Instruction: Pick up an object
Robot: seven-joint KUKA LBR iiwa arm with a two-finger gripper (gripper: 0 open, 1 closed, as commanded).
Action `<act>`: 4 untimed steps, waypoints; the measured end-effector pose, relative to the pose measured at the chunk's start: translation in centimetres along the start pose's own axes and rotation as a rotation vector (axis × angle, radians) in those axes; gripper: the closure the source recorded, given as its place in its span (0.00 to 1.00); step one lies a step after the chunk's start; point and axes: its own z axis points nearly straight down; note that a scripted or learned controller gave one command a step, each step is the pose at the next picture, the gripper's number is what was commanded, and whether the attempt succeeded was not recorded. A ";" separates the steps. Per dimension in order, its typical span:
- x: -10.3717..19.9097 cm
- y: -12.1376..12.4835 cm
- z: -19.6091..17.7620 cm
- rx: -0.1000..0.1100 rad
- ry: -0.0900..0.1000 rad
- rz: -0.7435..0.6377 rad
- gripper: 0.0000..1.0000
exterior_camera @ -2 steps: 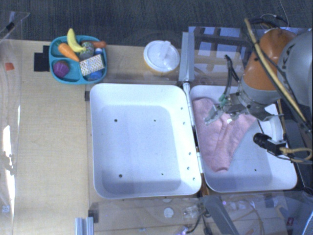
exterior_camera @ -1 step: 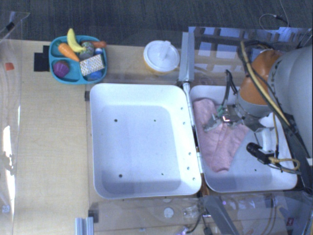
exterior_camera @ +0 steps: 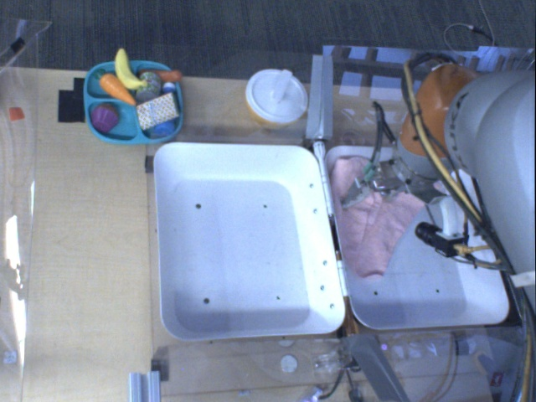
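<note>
A pink cloth [exterior_camera: 373,223] lies crumpled in the right bin [exterior_camera: 435,304], spread from its far left corner toward the middle. My gripper [exterior_camera: 362,187] hangs low over the cloth's upper part, with its thin fingers pointing left and down at the fabric. The grey arm with its orange band reaches in from the right and hides the bin's far right side.
The left bin [exterior_camera: 243,241] sits beside the right one. A blue tray [exterior_camera: 130,103] of toy food stands at the bench's far left. A white lidded cup [exterior_camera: 276,96] stands behind the left bin. Black and yellow cables hang over the right bin.
</note>
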 end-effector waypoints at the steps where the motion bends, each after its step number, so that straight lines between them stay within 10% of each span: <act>1: -2.1 -7.0 -0.2 0.000 -0.001 -0.058 0.00; 2: -2.0 -6.7 -1.4 -0.009 -0.003 -0.060 1.00; 3: -2.1 -6.7 -1.4 -0.008 -0.003 -0.060 0.00; 4: -1.4 -4.2 -0.1 -0.001 -0.001 -0.097 0.00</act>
